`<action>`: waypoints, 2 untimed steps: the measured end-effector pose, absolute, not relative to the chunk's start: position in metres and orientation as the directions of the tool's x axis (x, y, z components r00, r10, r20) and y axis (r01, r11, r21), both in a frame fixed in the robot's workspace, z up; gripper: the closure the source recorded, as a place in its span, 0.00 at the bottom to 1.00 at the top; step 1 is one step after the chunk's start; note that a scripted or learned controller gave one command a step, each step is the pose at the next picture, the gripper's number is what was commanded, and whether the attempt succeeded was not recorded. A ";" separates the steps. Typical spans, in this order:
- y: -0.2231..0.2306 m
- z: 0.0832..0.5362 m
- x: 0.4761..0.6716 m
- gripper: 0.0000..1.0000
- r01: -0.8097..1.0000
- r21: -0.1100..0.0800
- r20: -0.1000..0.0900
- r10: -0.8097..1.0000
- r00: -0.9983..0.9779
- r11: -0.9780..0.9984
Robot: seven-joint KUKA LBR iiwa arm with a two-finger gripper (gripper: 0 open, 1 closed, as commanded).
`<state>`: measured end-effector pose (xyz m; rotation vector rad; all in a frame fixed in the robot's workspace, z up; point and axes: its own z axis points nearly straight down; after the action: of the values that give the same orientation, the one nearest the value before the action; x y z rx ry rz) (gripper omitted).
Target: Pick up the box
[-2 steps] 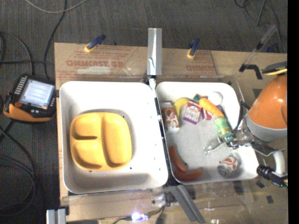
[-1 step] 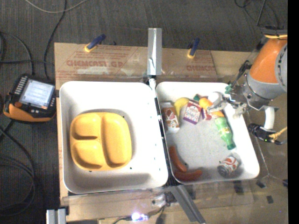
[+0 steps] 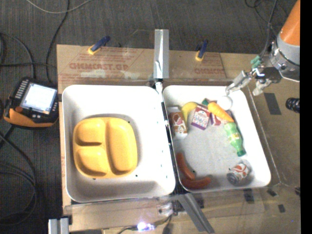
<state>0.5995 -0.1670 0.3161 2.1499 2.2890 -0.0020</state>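
Tabletop (image 3: 68, 62): brown board, faint red lettering along far edge, not readable. Left bin (image 3: 70, 101): yellow divided tray (image 3: 105, 147) in middle, open floor all round it. Right bin (image 3: 258, 145): things crowd far half, near middle bare. Sausage (image 3: 192, 177) near left wall; can (image 3: 239, 173) near right corner; green bottle (image 3: 234, 138) by right wall. Box (image 3: 200, 118), purple-white, label unreadable, far centre, touching banana (image 3: 189, 109). Gripper (image 3: 249, 80) above far right rim; fingers spread, holding nothing.
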 end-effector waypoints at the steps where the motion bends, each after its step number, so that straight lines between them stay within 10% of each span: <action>1: -0.138 0.174 0.588 0.00 0.994 -0.004 0.001 0.994 -0.112 0.112; 2: -0.139 0.096 0.621 0.00 0.997 0.015 -0.005 0.997 0.079 -0.079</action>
<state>0.6206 -0.1394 0.0958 2.2970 2.1212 0.0099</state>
